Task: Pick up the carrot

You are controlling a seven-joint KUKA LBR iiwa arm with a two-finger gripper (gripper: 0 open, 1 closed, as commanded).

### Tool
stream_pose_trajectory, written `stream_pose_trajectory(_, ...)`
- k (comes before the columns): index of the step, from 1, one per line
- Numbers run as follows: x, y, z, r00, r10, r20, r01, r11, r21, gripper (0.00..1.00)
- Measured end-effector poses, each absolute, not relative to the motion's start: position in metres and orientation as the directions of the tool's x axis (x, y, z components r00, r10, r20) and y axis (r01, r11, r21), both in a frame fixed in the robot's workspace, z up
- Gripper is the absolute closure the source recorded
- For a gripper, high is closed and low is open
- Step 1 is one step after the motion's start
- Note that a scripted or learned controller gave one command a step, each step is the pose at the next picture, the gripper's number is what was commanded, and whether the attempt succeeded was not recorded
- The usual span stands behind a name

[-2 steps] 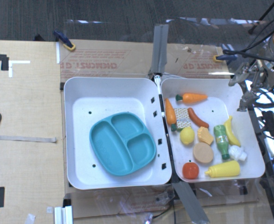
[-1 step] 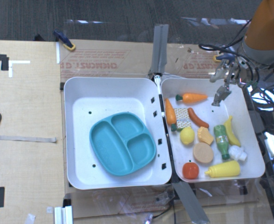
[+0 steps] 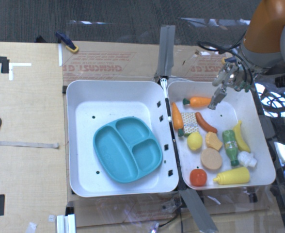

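Camera view: two carrots [image 3: 199, 101] [image 3: 177, 116], one banana [image 3: 241, 136], one tomato [image 3: 198, 177]; fingers [image 3: 215, 100] narrow, gripping nothing.

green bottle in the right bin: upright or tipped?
Tipped. The green bottle lies on its side on the bin floor, white cap toward the near wall, beside the banana.

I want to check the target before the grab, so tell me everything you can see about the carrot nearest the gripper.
The carrot is a small toy, smooth plastic by its look, with an orange body and a green stub at its left end. It lies flat and roughly level near the far wall of the right bin. The gripper hangs just off its right tip; contact cannot be told. A red sausage lies below it, apart.
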State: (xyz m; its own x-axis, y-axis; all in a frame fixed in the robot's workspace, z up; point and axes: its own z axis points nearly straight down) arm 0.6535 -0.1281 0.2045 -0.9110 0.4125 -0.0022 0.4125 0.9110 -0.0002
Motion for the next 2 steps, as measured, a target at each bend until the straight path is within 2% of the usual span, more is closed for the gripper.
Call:
stream_pose_trajectory(1,0.649,-0.158,0.150,-0.885,0.466,-0.004,0.466,0.885,0.000,0.00)
stream_pose_trajectory(2,0.652,-0.144,0.113,-0.733,0.680,-0.002,0.680,0.733,0.000,0.00)
